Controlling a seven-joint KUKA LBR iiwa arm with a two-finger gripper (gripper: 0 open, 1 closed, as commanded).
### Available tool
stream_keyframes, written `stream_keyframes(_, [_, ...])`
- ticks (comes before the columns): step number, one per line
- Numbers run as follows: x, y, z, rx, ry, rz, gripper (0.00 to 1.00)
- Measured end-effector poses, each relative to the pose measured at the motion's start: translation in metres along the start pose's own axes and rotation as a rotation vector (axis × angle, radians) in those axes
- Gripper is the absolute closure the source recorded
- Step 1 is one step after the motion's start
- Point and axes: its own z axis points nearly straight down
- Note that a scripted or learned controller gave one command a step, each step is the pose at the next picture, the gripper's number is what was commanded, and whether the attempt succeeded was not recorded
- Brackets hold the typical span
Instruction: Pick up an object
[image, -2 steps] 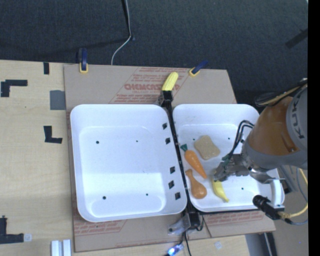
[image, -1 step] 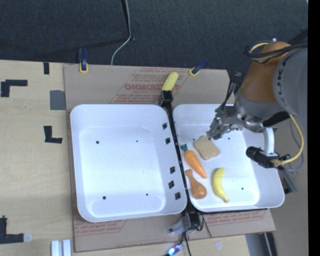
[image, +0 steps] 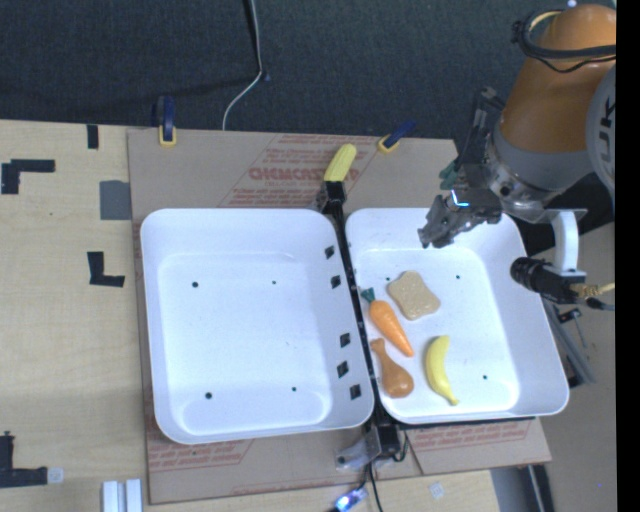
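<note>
over the upper part of the right bin (image: 500, 300), toward the right of the frame, the gripper (image: 441, 232) hangs above bare white floor; whether its fingers are spread or closed i cannot tell from this angle, and nothing shows between them. the candidates lie below and left of it: a slice of bread (image: 413, 295) nearest, a carrot (image: 391, 327) just beside it, then a brown chicken drumstick (image: 393, 373) by the bin's left wall and a banana (image: 439, 369) toward the lower edge. the likely trouble, as i judge it, is crowding: the carrot lies close to the bread and the drumstick, so a descent slightly off could nudge a neighbour or close on two. all look like smooth moulded plastic, the carrot tapered, the banana curved, so they may squirt out of a pinch. the bread is flat and low, hard to get fingers around. the left bin (image: 170, 300) is glossy white.
</note>
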Motion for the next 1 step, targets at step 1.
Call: stream_keyframes(1, [0.0696,-0.0278,-0.0423,0.011,0.001,-0.001,1.00])
